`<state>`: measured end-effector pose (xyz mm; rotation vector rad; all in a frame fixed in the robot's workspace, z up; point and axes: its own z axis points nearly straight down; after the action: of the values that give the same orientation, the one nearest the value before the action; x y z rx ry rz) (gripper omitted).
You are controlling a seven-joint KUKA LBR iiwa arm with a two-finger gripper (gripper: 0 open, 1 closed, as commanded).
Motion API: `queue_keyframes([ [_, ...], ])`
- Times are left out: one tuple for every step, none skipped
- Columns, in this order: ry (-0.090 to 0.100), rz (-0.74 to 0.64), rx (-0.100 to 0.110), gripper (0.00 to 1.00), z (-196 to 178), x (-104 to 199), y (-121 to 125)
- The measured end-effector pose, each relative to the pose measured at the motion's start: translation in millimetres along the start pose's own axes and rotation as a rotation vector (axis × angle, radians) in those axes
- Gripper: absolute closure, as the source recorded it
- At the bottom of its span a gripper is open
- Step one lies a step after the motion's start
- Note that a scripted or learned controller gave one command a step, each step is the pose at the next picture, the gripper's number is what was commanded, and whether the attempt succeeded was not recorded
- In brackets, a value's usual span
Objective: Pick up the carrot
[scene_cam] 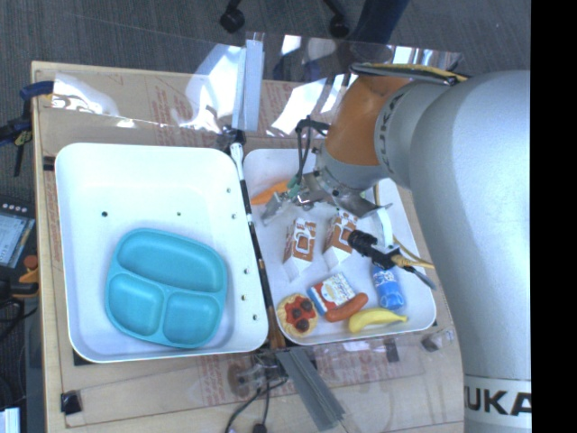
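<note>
We count two shallow white plastic bins side by side on the bench, and we take the right-hand white bin (267, 253) as our mark for every place. Against its left wall sits the other white bin (81, 206), which holds one light blue plastic plate (167, 287) with three compartments. Inside the right-hand bin we count eight loose things. One small orange carrot (268, 191) lies in its far left corner, close to the left wall and pointing towards it. Two brown and white flat packets (302, 239) (341, 233) lie next to each other at the middle of the bin. Along its near wall we count five single items, running from the left wall to the right wall: one round toy pizza slice with red and dark toppings (298, 313), one red and white small box (332, 290), one red sausage (346, 307), one yellow banana (377, 319) and one blue bottle (388, 288), which lies a little farther in from the near wall. The one grey arm (451, 152) with its orange band (365, 120) comes in over the bin's right and far walls, and its gripper (287, 202) hangs low in the far left part of the bin, just beside the carrot's thick end. We cannot tell whether the gripper is apart or together, nor whether it touches the carrot.
</note>
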<state>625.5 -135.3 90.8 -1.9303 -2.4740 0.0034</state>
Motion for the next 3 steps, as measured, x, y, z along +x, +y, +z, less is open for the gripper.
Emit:
queue_keyframes([
  [-0.001,0.013,-0.003,0.00,-1.2,-10.8,29.5],
  [-0.007,0.009,0.000,1.00,-11.6,-13.4,28.7],
  [-0.007,0.009,0.000,0.00,-11.6,-13.3,28.7],
])
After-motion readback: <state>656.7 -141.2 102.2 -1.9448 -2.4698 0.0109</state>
